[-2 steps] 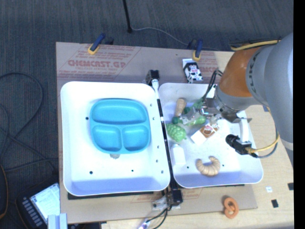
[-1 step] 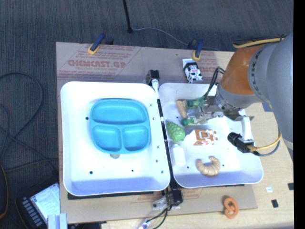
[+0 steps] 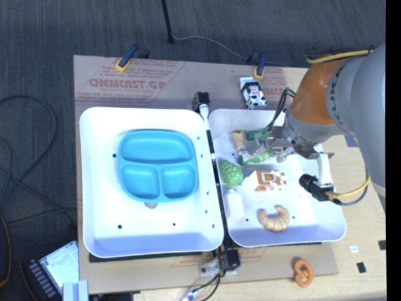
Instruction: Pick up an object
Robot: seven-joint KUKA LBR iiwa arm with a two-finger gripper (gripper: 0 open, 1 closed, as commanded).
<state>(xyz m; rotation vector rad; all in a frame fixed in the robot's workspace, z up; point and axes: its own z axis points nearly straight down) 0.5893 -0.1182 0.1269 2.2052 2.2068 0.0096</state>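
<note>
The big grey arm (image 3: 351,99) reaches in from the right and bends down over the right bin (image 3: 326,227). Beside it, the left bin (image 3: 100,231) holds a blue tray (image 3: 156,165) with three sections. In the right bin lie a tan croissant (image 3: 274,218) near the front, an orange and white block (image 3: 269,180) in the middle, a bumpy green ball (image 3: 230,173) by the left wall, and a small white thing (image 3: 234,202) just below that ball. The gripper (image 3: 266,146) is low at the back of the right bin, among some green and tan bits I can't make out. I cannot tell if it has hold of anything. To me it looks like the grab step: next it should close on one piece and lift straight up.
</note>
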